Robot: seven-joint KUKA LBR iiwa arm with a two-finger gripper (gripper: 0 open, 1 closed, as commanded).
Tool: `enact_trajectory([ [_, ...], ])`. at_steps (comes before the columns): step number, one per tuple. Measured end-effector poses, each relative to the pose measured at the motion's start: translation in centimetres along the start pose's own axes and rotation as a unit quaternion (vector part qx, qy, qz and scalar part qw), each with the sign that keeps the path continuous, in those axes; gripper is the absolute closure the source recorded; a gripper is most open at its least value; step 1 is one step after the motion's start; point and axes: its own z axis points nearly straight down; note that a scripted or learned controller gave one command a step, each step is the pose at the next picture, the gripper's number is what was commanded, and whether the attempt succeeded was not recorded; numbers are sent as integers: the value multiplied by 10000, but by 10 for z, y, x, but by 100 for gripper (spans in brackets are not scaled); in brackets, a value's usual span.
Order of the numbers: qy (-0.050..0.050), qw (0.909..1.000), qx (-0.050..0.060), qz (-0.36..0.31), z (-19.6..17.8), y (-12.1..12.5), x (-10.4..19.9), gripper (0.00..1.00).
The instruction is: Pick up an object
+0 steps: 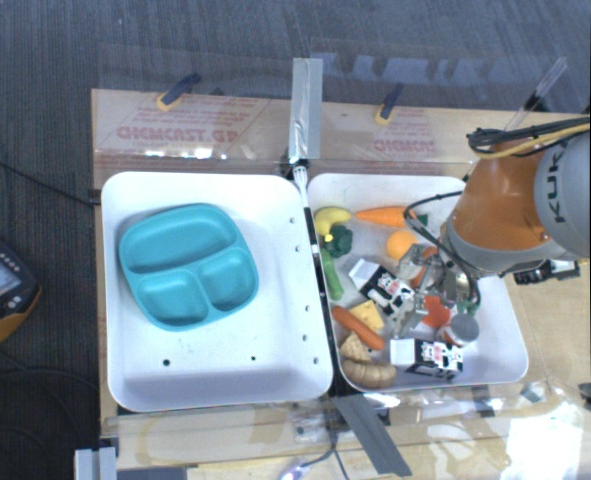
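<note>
Gripper low over the cluttered right bin

The gripper (430, 293) hangs among toy food right of centre, seemingly positioned for a grasp; its grip state cannot be told. The blue tray (187, 264) sits left.

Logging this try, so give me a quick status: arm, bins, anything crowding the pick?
Gripper down in right bin, among the toy food pile; grasp unconfirmed. Carrot lies apart near the far wall. Left bin holds teal tray.
</note>
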Motion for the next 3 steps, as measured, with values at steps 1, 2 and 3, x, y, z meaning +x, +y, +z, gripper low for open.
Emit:
enact_trajectory([
  [1, -12, 9976, -8, 698, 1, 51, -45, 0],
  [2, -18, 9965, -7, 839, 0, 40, -4, 0],
  [3, 99, 9984, -8, 550, -1, 46, -108, 0],
])
